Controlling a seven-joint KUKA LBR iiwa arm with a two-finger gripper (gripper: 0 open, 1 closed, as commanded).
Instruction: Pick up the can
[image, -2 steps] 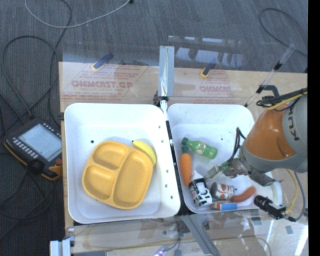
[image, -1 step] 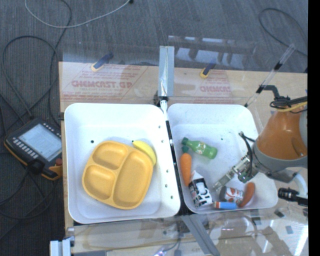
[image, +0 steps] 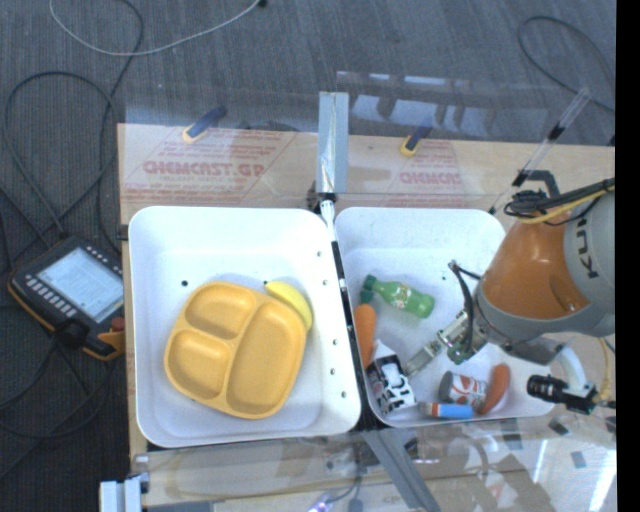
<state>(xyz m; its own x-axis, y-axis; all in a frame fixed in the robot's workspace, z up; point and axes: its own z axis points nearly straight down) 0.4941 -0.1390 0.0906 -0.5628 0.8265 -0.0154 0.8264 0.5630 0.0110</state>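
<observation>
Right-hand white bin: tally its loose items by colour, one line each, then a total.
Green: 1, the green plastic bottle
Orange: 2, the orange carrot and the small orange-red sausage-shaped piece
Black and white: 1, the black-and-white patterned carton
Red and white: 1, the short can
Blue: 1, the blue marker-like stick
Total: 6
</observation>
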